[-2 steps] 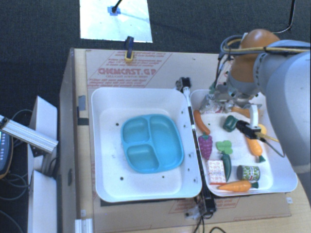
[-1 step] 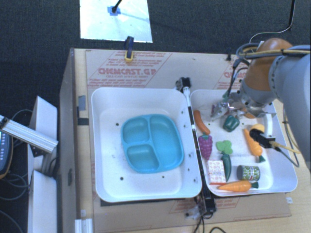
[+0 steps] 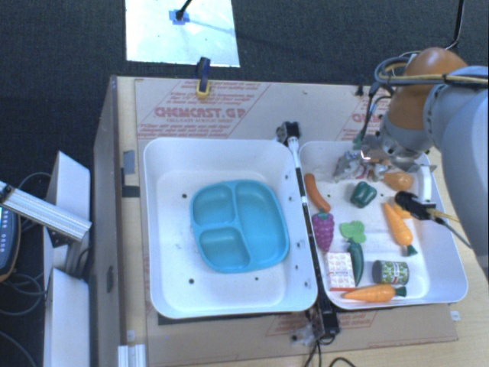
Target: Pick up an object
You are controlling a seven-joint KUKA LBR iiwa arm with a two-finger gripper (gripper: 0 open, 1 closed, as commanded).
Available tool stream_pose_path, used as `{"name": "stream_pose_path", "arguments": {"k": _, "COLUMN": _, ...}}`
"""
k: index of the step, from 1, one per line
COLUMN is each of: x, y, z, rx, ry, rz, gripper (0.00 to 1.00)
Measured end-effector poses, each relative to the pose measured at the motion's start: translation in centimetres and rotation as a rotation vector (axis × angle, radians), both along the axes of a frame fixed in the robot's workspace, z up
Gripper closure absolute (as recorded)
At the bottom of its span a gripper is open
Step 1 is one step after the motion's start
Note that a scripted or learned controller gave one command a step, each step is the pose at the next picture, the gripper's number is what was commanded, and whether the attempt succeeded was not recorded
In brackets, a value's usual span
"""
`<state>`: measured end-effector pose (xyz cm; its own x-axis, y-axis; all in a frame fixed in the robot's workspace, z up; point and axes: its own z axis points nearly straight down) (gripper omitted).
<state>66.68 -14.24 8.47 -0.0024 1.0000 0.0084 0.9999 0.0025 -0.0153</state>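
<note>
Objects for picking lie in the right bin (image 3: 451,277). The hand (image 3: 357,164) is low at that bin's far end; whether it is open or grasping anything I cannot tell. Nearest it lie a green pepper (image 3: 362,195) and a sausage (image 3: 316,193). Judged step: reaching; next, close and lift.

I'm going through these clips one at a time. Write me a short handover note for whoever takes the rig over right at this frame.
Gripper: down at the far end of the right bin; I cannot tell whether it grips anything.
Right bin holds the toys: hot dog, green pepper, purple grapes, two carrots, a small can, a pale orange piece close beside the wrist, and a few others.
Left bin: a blue divided plate.
Done: the arm has reached into the right bin.
Left: no toy is visibly lifted; the pick is not confirmed.
</note>
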Motion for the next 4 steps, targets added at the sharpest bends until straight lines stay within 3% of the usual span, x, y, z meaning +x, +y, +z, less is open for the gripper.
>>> {"name": "stream_pose_path", "arguments": {"k": 1, "x": -1.0, "y": 3.1, "z": 0.0, "rx": -0.008, "ry": -0.018, "rz": 0.002, "gripper": 0.00}}
{"name": "stream_pose_path", "arguments": {"k": 2, "x": -7.5, "y": -4.7, "z": 10.5, "rx": -0.011, "ry": -0.020, "rz": -0.001, "gripper": 0.00}}
{"name": "stream_pose_path", "arguments": {"k": 3, "x": -12.6, "y": -6.4, "z": 0.6, "rx": -0.008, "ry": -0.014, "rz": -0.002, "gripper": 0.00}}
{"name": "stream_pose_path", "arguments": {"k": 4, "x": -12.4, "y": -6.4, "z": 1.7, "rx": -0.009, "ry": -0.019, "rz": -0.001, "gripper": 1.00}}
